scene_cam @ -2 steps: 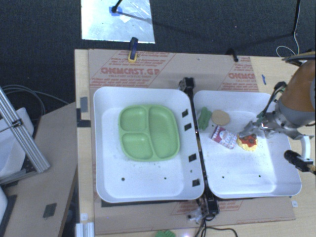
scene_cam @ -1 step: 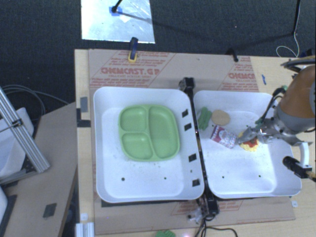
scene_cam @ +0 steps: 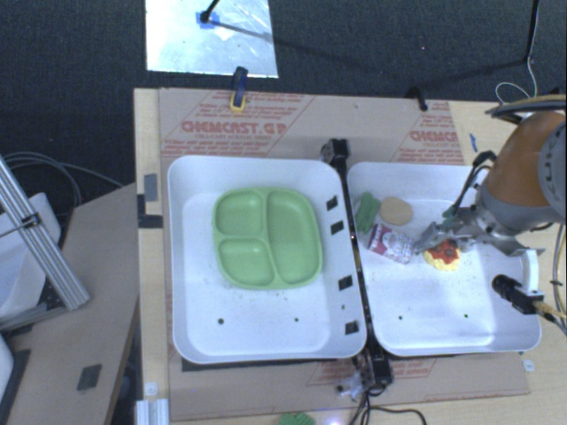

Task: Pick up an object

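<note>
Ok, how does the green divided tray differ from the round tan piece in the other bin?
The green tray is far larger than the tan piece. The tray is a rounded rectangle with three compartments; the tan piece is a plain disc. The tray lies alone in the left bin; the tan piece sits among other items in the right bin.

Tray (scene_cam: 267, 237) in left bin (scene_cam: 190, 264)

Arm (scene_cam: 532, 171) low, wrist angled left

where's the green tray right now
The green tray lies in the middle of the left bin, on the camera view's left, across the divider from the right bin.
</note>
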Motion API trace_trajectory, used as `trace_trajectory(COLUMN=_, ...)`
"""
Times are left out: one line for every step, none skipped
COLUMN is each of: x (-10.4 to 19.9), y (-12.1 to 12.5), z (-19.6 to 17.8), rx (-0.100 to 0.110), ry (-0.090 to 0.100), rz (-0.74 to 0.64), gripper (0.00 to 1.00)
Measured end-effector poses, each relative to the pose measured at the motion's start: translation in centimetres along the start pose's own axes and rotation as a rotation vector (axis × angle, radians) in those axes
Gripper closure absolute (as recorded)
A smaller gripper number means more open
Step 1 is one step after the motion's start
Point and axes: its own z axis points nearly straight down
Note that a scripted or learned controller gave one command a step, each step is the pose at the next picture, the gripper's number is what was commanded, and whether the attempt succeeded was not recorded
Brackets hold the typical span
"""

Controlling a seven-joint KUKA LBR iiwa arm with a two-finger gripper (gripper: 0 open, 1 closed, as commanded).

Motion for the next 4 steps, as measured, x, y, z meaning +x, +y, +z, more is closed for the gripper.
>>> trace_trajectory(x=-0.5, y=3.5, z=-0.1, rx=-0.004, ry=-0.002, rz=0.001, gripper=0.0)
trace_trajectory(x=-2.7, y=-0.1, z=-2.5, rx=0.001, ry=-0.002, rz=0.008, gripper=0.0)
trace_trajectory(x=-2.5, y=4.1, z=-1.3, rx=-0.003, ry=-0.001, rz=0.0, gripper=0.0)
trace_trajectory(x=-2.5, y=8.2, z=-1.0, rx=-0.004, ry=-0.002, rz=0.0, gripper=0.0)
